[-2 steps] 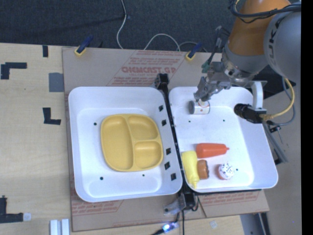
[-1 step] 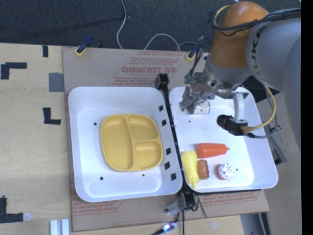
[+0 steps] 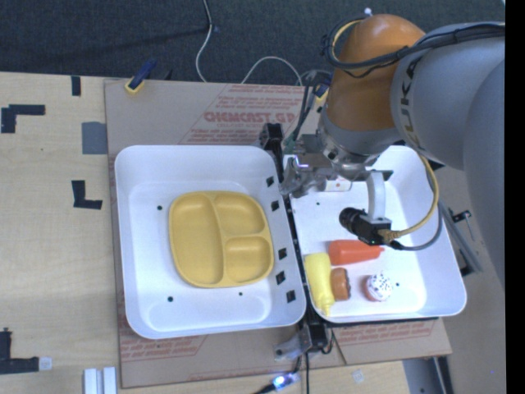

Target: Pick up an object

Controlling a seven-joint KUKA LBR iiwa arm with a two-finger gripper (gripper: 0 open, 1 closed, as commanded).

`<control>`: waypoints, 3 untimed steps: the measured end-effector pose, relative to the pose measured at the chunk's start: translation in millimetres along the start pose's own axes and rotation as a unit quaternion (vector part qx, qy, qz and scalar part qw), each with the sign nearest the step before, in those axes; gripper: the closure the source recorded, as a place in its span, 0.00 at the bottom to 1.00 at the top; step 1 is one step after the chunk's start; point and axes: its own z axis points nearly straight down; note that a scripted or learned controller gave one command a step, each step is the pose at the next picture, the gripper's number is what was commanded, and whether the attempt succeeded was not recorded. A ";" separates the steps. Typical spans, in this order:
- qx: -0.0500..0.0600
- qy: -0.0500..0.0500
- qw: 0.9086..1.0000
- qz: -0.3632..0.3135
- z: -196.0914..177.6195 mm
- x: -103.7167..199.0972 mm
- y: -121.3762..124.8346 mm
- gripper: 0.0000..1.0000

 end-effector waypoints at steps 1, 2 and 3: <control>0.001 -0.001 1.000 0.001 8.5 33.5 -27.6 1.00; 0.001 -0.001 1.000 0.001 22.7 67.8 -58.6 1.00; 0.000 -0.001 1.000 0.002 22.0 66.0 -57.1 0.00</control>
